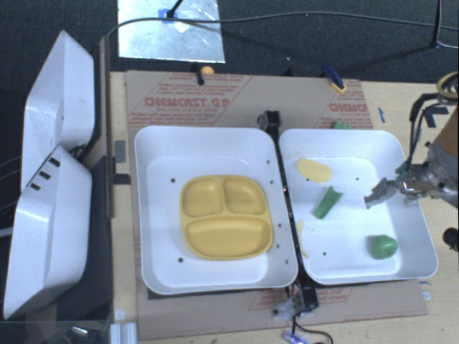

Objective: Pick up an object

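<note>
Green lump (383, 246): we see it nearest us, low in the right bin (344, 274).
Green stick (327, 202): mid-bin, tilted.
Yellow piece (314, 170): upper part of that bin, shape unclear.
Gripper (376, 197): we see it above the bin's right side, touching nothing; whether its claw is apart or together we cannot tell.
Arm (437, 174): cut off at the right.
Left bin (154, 213): holds a yellow divided plate (226, 216).

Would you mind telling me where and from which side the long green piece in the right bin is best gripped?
Probably across the middle of the long green piece, from above. It lies flat and slanted, apart from the yellow piece, so the fingers would close across its narrow width.
</note>
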`<act>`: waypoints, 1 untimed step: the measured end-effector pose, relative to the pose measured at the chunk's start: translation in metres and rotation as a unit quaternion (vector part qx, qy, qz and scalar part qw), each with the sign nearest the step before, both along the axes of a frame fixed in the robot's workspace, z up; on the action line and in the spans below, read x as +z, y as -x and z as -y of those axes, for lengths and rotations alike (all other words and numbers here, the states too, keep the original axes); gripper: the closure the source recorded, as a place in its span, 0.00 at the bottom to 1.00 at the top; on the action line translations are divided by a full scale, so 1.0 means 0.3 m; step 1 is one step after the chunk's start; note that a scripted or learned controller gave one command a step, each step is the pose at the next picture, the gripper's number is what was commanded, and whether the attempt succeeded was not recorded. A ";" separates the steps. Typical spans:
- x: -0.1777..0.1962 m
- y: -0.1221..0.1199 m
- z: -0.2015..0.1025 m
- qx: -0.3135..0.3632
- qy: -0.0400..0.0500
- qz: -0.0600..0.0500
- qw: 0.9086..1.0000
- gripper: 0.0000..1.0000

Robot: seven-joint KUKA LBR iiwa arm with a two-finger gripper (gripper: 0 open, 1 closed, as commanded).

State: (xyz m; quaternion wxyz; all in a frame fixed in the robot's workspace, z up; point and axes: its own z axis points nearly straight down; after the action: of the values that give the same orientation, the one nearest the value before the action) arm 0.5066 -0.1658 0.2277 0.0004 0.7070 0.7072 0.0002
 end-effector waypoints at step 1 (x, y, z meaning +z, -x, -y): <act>-0.207 -0.004 0.106 -0.001 -0.001 -0.002 1.000 0.00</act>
State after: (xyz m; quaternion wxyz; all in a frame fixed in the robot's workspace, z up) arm 0.5077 -0.1978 0.1656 -0.0017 0.7079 0.7063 -0.0011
